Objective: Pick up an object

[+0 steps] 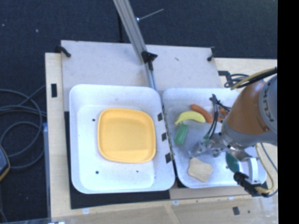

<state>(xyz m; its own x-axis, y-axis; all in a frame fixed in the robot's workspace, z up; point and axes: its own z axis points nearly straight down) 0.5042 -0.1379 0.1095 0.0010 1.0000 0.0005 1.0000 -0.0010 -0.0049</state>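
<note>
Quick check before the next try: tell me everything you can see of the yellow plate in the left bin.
The yellow plate is a rounded square with a raised rim and a flat, bare centre; it looks like matte plastic. It lies flat, right side up, near the middle of the left bin, slightly rotated against the bin's walls. Only the bin floor touches it. The end effector is over the right bin, well away from it.
</note>
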